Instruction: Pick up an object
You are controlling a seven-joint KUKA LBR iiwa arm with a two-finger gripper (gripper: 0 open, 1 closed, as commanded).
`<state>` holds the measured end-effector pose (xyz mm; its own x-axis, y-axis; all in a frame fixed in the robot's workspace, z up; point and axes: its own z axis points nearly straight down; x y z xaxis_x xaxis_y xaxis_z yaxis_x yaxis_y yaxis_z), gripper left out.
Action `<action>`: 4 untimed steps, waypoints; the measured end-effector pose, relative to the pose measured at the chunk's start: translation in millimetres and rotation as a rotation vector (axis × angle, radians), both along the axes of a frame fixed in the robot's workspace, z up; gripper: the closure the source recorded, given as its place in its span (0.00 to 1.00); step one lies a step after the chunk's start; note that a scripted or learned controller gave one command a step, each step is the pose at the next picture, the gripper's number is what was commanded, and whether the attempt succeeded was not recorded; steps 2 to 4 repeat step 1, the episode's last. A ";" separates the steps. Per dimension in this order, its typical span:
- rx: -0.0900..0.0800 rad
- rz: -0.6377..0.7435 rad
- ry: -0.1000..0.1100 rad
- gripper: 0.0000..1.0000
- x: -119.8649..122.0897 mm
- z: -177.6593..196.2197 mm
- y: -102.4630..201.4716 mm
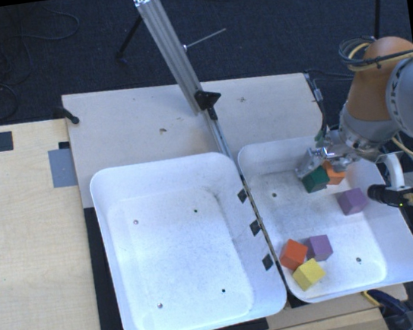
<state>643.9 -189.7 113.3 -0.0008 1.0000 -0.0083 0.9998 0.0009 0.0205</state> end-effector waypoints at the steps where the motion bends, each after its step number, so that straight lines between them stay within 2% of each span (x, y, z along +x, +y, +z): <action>1: 0.001 0.002 -0.002 1.00 1.7 11.6 1.3; 4: 0.001 0.002 -0.002 1.00 1.7 11.6 1.3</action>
